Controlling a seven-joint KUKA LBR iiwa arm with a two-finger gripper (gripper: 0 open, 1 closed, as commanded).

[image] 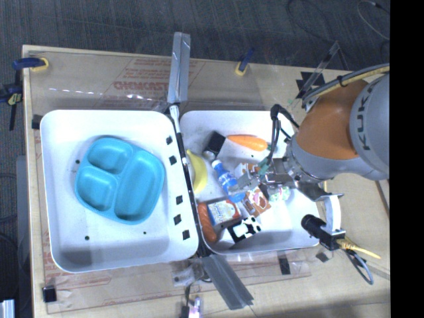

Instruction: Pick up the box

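Pincer [270,177] low over the clutter; its opening cannot be told.
Box [223,212], down-left of it, looks light, stiff; grip its long edges.

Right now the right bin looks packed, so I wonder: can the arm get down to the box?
Probably yes. The arm hangs over the right bin, and the box lies face up with nothing on top, though a bottle and packets crowd its sides.

I see my arm [344,134] reaching in from the right of the frame, orange band up, wrist bent down, gripper [268,177] at centre right.
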